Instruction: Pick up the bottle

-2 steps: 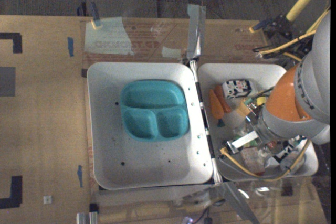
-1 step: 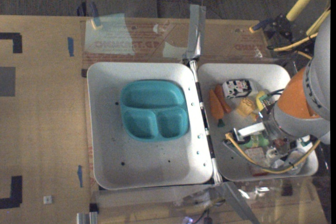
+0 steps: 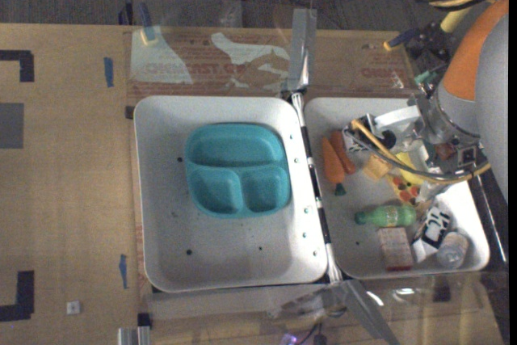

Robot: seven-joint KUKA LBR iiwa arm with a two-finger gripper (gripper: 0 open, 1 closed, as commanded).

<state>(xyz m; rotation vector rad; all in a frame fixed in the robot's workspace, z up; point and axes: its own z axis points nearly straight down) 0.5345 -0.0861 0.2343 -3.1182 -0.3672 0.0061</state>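
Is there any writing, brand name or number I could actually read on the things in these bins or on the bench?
None can be read for certain.
Cardboard sheet behind the bins: reddish printed lettering, too blurred to read.
Black and white package in the right bin: bold marks, illegible.
Green bottle: label too small to read.
Pinkish box: print too small to read.

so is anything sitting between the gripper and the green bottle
Nothing visible does. The gripper hangs over the right bin, just up and right of the green bottle, which lies on its side; orange pieces sit beside that gap.
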